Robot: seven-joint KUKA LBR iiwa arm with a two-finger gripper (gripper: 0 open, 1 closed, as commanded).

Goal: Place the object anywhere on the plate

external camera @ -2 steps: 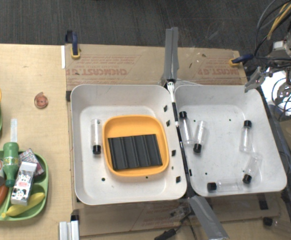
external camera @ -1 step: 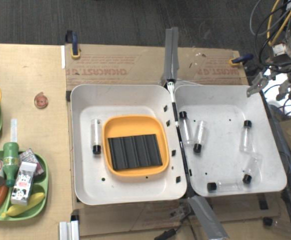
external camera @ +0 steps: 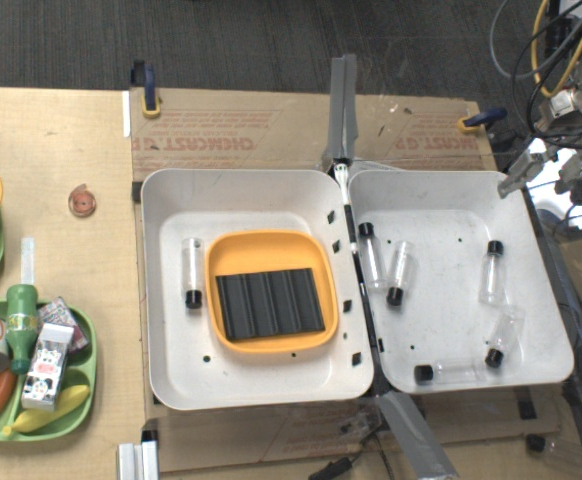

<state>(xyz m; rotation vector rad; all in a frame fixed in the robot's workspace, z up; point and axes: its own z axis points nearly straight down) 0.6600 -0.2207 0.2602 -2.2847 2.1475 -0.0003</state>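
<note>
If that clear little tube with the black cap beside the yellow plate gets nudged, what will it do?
The clear plastic tube with a black cap lies on its side on the left white bin, so it would probably roll sideways. It looks see-through and small, likely light. Its smooth, round wall may slip from a pinch.

Robotics lab: white bins (external camera: pixel 256 388) on a cardboard-covered bench (external camera: pixel 51 148), cable bundle (external camera: pixel 556 28), grey carpet (external camera: pixel 271 18).

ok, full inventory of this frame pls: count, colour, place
plate: 1, orange, left bin
ridged block: 1, dark grey, on the plate
clear vials, black caps: 1 in the left bin beside the plate; 5 or so in the right bin, e.g.
green tray: 1, toy food and a green bottle, bench left
clamps: 2, blue, cardboard's back edge, e.g.
arm: grey, partly seen at far right; fingers unclear
</note>
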